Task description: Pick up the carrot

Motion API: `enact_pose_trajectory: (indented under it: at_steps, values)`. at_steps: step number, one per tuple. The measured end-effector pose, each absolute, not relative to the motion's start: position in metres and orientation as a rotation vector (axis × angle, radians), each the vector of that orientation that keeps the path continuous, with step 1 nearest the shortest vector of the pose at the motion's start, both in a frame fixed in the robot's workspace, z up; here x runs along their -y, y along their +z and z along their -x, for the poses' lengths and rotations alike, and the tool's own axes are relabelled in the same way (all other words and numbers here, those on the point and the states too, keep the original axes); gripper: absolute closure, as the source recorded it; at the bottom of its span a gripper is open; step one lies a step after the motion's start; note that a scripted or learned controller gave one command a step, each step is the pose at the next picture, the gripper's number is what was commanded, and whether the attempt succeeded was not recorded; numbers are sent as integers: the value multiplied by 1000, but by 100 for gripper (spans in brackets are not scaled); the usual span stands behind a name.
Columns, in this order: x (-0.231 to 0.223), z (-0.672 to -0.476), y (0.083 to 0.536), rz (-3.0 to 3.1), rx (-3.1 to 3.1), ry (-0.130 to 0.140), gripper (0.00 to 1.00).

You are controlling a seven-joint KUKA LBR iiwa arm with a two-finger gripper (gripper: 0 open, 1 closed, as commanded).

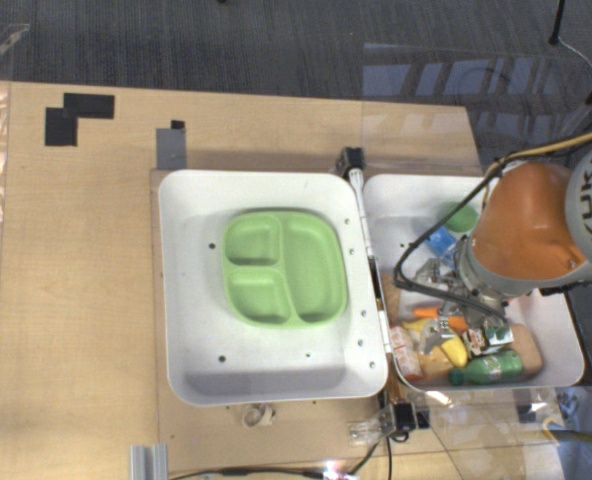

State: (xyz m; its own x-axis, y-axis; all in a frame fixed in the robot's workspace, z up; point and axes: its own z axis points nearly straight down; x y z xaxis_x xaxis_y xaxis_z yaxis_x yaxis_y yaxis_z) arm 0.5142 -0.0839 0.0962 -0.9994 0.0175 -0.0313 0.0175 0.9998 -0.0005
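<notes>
Illumination is even, moderately bright and overhead; colours read true. The left bin (266, 286) shows a soft shadow along its inner wall toward six o'clock. Glare streaks cross a transparent panel (476, 98) toward one o'clock, with bright reflections at the nine o'clock edge. Focus is fair overall; small items in the right bin (561, 343) appear soft and indistinct.

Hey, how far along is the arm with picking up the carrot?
Done so far: the arm has reached over the right bin and hangs low above its pile of items. In hand: nothing I can confirm; an orange piece, likely the carrot, lies in the pile just left of the wrist. The pincer is hidden beneath the arm. Left: gripping and lifting the carrot. The green divided plate sits in the left bin.
</notes>
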Motion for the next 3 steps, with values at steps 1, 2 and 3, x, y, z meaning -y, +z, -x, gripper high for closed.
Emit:
enact_pose_trajectory:
  at_steps: [1,2,3]
  values:
    - [88,-502,96,322,-3077,-9,0]
    - [127,-557,90,547,-3076,-6,0]
    - [141,-588,89,210,-3120,-1,0]
